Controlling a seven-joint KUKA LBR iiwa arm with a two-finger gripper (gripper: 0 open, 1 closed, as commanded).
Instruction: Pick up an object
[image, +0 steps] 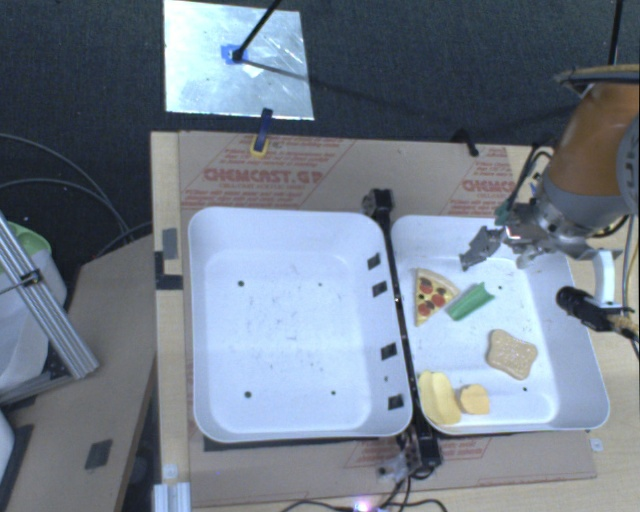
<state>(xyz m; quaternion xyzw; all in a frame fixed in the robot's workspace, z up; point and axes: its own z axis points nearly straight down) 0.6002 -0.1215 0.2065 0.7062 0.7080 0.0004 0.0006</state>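
I see the end effector (497, 243) hanging over the back part of the right bin (570, 400), fingers spread apart with nothing between them. In that bin, below it, lie a pizza slice (431, 294) touching a green piece (469, 301), a toast-like slab (511, 354) nearer the front, and two yellow pieces (452, 398) at the front-left corner. The left bin (210, 240) sits beside it on the bench (330, 165).
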